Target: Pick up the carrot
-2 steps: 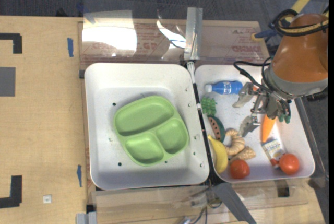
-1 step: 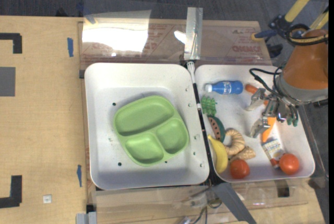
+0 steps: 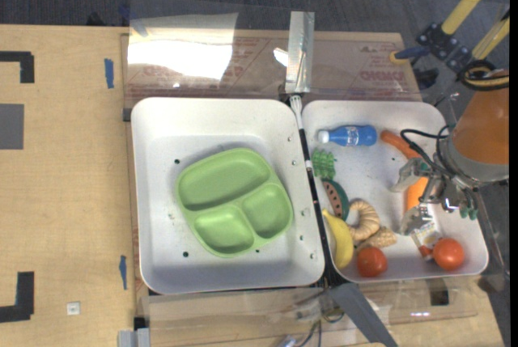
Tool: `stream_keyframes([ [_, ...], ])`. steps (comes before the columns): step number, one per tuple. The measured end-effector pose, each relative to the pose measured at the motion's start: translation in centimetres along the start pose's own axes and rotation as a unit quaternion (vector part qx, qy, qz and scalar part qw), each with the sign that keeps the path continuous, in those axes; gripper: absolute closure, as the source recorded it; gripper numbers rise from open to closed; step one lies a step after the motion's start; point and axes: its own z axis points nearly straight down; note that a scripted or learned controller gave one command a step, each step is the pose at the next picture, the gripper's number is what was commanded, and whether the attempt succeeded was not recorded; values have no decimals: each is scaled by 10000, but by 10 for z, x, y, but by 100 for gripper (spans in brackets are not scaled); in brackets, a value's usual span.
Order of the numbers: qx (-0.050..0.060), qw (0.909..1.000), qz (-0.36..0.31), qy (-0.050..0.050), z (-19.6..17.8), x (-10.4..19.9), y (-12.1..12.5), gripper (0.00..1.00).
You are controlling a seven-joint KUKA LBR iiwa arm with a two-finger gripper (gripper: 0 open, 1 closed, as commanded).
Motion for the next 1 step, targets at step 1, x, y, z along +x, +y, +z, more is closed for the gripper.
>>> stream_keyframes([
  [1, 8, 10000, -6, -76, -13, -5, 1, 100],
])
